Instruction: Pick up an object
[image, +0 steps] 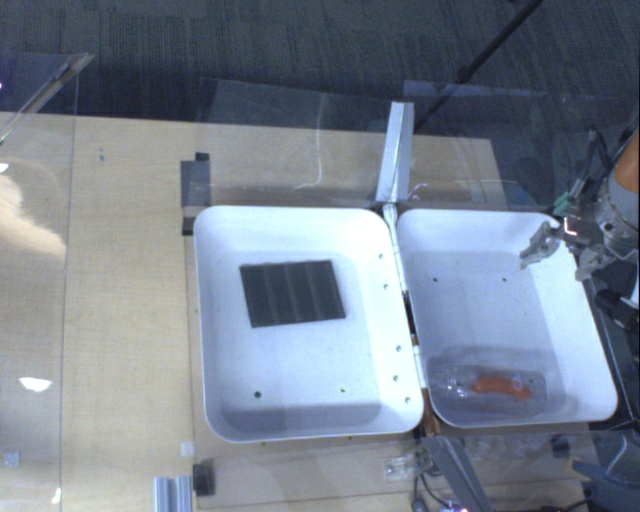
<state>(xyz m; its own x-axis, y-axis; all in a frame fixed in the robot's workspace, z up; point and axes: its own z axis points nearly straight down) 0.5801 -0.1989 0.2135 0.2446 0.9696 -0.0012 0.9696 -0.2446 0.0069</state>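
The gripper (562, 248) hangs over the far right corner of the right bin (440, 250); its fingers look spread and hold nothing. The object (492, 384) lies well apart from them, toward the near wall of that bin and a little leftward. Its long axis runs along that near wall. It looks like a clear plastic item with an orange piece inside. The left bin (215, 300) holds a dark ribbed pad (292, 292).

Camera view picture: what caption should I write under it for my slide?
Robot gripper hovers over the right bin, far from the clear packet with an orange thing; a dark ribbed pad lies in the left bin.
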